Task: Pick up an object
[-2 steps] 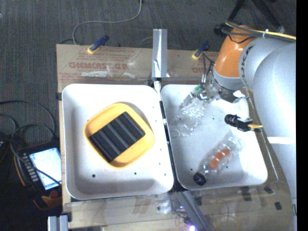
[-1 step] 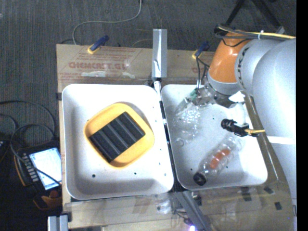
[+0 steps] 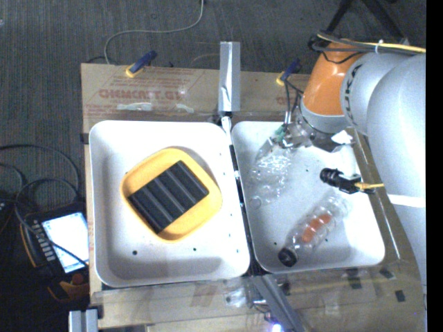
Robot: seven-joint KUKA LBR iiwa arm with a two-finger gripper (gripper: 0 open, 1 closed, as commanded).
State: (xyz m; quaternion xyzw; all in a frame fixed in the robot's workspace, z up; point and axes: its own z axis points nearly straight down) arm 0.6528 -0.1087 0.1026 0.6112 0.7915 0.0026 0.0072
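Note:
In the right bin a clear plastic bottle with orange contents and a black cap lies on its side, cap toward the front. A crumpled piece of clear plastic lies in that bin's back left part. My gripper hangs over the back edge of the right bin, just above and right of the crumpled plastic, below the orange wrist band. The left bin holds a yellow rounded block with a black ribbed top.
The grey arm covers the right bin's right side. A black plug on a yellow cable hangs from it over the bin. A metal post stands behind the bins' divide. Cardboard lies behind the left bin.

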